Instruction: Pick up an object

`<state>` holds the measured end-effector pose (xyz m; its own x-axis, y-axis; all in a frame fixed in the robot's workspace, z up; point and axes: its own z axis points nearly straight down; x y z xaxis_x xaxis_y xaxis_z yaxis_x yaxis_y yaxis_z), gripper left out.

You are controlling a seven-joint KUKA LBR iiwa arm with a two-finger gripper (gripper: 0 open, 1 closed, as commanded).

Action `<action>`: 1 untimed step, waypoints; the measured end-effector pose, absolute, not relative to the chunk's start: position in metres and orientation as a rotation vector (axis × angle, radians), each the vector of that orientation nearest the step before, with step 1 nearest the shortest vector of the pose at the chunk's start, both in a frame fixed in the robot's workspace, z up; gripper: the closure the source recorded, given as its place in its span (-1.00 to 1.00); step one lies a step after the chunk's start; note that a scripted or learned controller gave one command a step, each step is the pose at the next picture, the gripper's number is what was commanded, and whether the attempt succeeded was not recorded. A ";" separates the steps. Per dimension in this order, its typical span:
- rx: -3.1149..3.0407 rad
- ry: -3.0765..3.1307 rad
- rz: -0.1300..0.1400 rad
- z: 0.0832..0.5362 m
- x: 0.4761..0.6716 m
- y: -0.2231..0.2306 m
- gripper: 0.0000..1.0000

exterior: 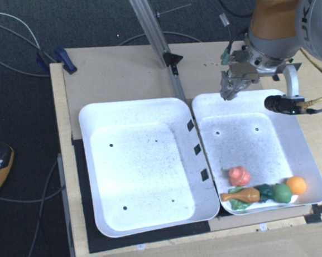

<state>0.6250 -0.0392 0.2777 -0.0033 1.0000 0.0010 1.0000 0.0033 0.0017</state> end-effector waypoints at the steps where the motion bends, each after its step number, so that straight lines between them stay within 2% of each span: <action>1: 2.219 2.226 0.001 0.260 0.602 0.003 1.00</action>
<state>0.6017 0.0035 0.2600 -0.0032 1.0000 0.0010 1.0000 0.0032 -0.0004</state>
